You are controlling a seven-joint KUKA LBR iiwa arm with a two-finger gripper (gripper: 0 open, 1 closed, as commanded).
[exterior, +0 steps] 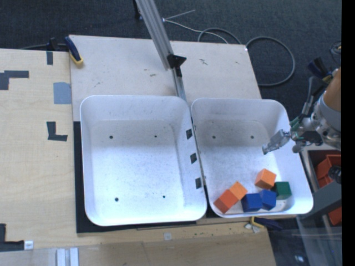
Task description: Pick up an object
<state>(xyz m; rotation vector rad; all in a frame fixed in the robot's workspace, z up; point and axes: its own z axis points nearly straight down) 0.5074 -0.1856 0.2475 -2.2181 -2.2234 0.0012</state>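
Pincer [275, 143] above right bin [277, 111] | grip state unclear | blocks [254, 195] clustered, no long axis

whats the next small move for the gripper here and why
Probably shift the gripper toward the near corner of the right bin and start lowering over the orange block. The gripper sits high by the bin's right wall, apart from the blocks, which cluster in that corner; that orange block looks nearest and least crowded.

arm: enters from right, wrist low | claw [275, 142]: pointing left, nothing between fingers
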